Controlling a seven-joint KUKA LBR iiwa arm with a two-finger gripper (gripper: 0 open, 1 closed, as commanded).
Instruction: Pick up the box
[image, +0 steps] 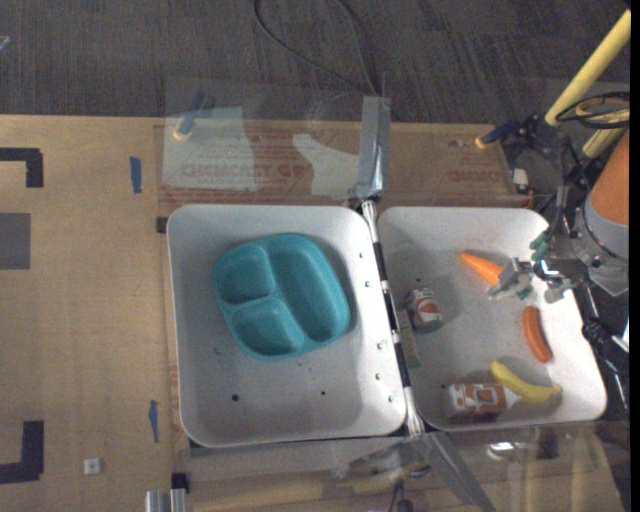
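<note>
The box (478, 399) lies on its side near the front edge of the right bin (440, 225), its end touching the banana (525, 383), well apart from the claw (517, 280). Farther back, the claw hovers beside the carrot (480, 267), holding nothing. Whether it is wide or narrow I cannot tell.
</note>
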